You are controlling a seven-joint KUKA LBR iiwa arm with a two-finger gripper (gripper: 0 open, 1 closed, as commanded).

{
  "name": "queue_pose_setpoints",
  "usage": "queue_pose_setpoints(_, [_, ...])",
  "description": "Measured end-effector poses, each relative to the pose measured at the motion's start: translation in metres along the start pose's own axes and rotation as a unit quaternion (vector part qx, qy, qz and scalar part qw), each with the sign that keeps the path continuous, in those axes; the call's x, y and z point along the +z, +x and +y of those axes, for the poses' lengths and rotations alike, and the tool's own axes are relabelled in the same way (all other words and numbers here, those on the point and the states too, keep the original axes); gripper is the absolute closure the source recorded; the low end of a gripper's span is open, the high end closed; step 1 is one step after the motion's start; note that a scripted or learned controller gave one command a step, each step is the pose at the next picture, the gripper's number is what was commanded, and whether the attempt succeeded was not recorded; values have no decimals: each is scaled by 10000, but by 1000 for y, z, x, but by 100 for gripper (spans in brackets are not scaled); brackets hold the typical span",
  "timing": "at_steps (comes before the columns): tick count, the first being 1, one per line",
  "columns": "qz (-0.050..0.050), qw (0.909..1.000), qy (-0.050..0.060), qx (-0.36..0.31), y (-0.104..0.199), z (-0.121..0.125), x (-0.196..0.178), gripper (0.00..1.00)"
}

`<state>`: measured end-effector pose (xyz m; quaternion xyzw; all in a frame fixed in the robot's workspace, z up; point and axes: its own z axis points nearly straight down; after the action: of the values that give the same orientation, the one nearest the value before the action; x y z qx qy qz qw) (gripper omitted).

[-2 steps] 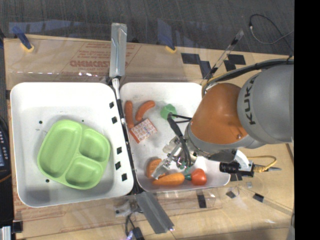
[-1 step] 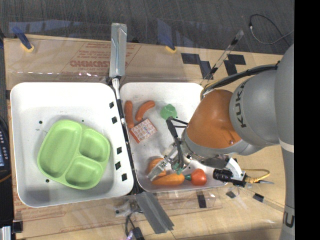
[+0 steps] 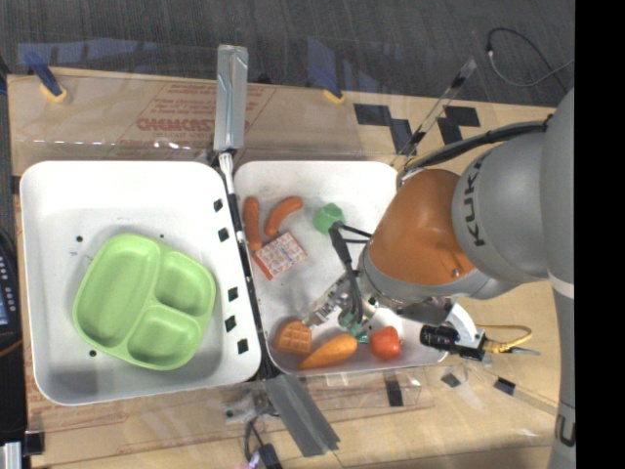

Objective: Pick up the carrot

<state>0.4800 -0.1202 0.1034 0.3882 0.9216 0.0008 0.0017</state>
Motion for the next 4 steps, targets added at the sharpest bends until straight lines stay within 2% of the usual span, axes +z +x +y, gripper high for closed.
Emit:
queue_pose_setpoints(1, [15, 10000, 11, 0, 1, -1, 2, 0])
queue_pose_setpoints(2, [35, 9773, 48, 2119, -50, -56, -14, 0])
queue_pose_setpoints(3, [25, 9932, 28, 1162, -19, -23, 13, 0])
queue_pose_setpoints(4, [0, 9410, 18, 3384, -18, -21, 13, 0])
